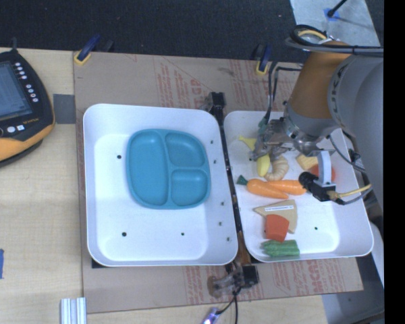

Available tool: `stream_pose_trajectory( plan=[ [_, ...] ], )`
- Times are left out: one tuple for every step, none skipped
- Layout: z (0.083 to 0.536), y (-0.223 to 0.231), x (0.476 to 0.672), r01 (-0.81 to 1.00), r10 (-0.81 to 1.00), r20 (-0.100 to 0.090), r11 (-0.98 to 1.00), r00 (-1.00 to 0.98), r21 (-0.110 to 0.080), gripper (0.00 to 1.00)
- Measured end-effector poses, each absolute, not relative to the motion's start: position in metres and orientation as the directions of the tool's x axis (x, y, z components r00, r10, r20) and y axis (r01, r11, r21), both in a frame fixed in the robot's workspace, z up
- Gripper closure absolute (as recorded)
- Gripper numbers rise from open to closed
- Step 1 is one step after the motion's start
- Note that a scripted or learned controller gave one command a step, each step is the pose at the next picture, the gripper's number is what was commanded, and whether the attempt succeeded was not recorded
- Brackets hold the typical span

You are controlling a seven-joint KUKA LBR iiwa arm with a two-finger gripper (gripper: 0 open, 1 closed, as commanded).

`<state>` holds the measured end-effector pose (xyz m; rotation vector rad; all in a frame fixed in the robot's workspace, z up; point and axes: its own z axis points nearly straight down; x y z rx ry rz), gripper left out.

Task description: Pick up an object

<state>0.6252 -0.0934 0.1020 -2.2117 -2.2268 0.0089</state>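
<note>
My gripper reaches down into the far part of the right bin, just above a pale croissant-shaped piece and a yellow banana. An orange carrot lies just in front of them. Nearer the front sit a tan wedge, a red block and a green vegetable. A yellow piece and a red piece lie under the wrist at the right. The arm hides the bin's far right corner.
The left bin holds a blue divided plate. A teach pendant rests on the bench at far left. Clamps hold the cardboard at the back edge. Cables hang beside the wrist.
</note>
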Motion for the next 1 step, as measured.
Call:
stream_pose_trajectory(
  plan=[
    [0.1925, -0.0382, 0.5811, 1.0, 1.0, 0.0, 0.006, -0.006, -0.003, 1.0]
  ],
)
